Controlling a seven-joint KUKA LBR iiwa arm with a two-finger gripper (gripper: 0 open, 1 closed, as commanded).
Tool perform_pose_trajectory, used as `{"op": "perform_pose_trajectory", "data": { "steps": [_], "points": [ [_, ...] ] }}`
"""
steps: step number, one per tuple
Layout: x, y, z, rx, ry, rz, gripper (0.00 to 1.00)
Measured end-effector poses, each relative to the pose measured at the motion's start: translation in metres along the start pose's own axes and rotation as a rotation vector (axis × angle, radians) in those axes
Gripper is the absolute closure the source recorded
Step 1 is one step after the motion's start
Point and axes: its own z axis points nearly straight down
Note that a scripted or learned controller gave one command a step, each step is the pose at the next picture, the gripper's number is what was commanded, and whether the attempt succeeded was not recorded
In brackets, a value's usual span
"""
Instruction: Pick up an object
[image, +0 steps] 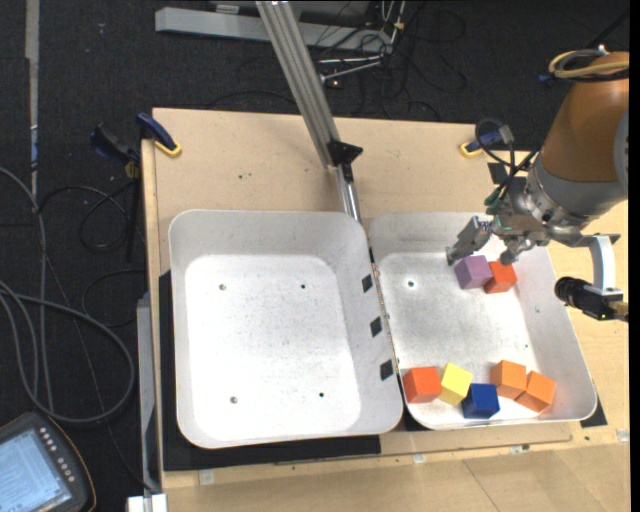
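Five blocks line the right bin's (560, 330) lower edge: orange (422, 383), yellow (456, 383), blue (481, 400) and two more orange (526, 383). At upper right, the gripper (492, 236) hangs spread open just above a purple block (473, 271) touching a red-orange block (500, 277), grasping neither.

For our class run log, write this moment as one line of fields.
arm: over right bin | gripper: above purple block and red block | grasp: unconfirmed | left bin: untouched
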Motion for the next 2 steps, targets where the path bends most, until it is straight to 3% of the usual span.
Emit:
{"op": "perform_pose_trajectory", "data": {
  "steps": [1, 2],
  "points": [
    [0.0, 0.0, 0.0, -0.001, 0.0, 0.001, 0.0],
    [0.0, -0.011, 0.053, 0.005, 0.0, 0.003, 0.0]
  ]
}}
